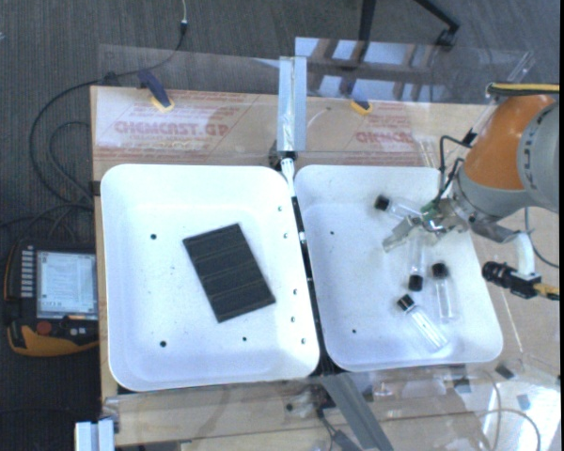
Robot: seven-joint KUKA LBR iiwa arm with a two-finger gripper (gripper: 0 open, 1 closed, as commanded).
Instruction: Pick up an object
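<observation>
Several clear vials with black caps lie in the right bin (357, 346). One vial (392, 206) lies near the bin's far side, and another vial (423, 323) lies toward the near right corner. Two more sit between them, a vial (443, 291) on the right and a vial (415, 269) to its left. My gripper (415, 225) is low over the upper right of this bin, right beside the far vial and just above the middle ones. A flat black ribbed pad (228, 271) lies at a slant in the middle of the left bin (132, 346).
The grey arm with its orange band (508, 153) reaches in over the right bin's right rim. A handheld pendant (52, 299) lies on the floor left of the bench. A metal post (290, 101) stands behind the gap between the bins.
</observation>
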